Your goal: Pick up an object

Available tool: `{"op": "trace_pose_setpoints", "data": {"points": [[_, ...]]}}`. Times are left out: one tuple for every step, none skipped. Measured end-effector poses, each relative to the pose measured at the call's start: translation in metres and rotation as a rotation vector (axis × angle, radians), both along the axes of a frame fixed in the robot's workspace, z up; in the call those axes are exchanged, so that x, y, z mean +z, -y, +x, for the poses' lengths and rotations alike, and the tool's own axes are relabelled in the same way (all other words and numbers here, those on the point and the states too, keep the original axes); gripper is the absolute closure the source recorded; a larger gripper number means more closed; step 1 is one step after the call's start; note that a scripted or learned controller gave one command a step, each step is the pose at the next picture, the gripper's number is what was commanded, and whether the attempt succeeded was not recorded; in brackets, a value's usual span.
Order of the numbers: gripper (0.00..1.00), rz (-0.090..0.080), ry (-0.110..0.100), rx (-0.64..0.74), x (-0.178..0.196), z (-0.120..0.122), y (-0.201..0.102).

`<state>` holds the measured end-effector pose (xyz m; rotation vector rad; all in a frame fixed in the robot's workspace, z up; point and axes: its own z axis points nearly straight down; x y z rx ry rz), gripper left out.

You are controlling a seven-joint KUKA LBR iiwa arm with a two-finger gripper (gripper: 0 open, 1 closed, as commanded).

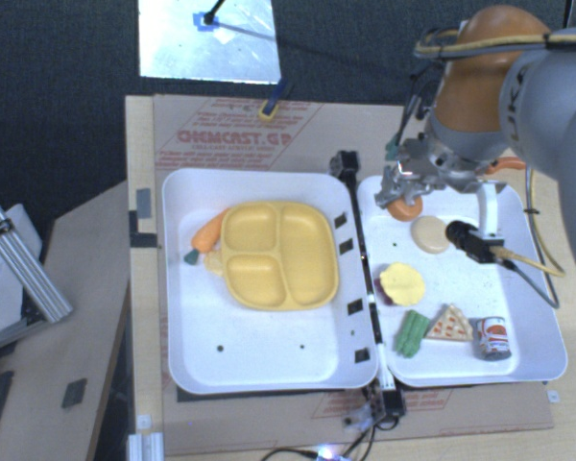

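Orange round piece (404, 206) sits directly under your gripper (399, 188) (finger state: cannot tell); descend straight, centred, before closing.

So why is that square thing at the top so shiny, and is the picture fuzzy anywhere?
In the camera view, the shiny sheet glares pale from reflected light; the white bins look bright and evenly lit; the gripper is a bit soft, while the yellow tray stays sharp.

The gripper (400, 188) hung low over the right bin (533, 349), directly above an orange round piece (405, 208). A cream disc (429, 233) lay just beside and nearer the camera; a carrot (208, 230) and yellow tray (273, 254) sat well to the left in the left bin (259, 363).
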<state>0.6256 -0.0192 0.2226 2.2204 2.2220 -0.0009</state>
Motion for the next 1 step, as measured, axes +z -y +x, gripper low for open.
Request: {"op": "trace_pose_setpoints", "data": {"points": [[1.00,0.001,0.003,0.004,-0.0058,0.0176,0.0005]]}}
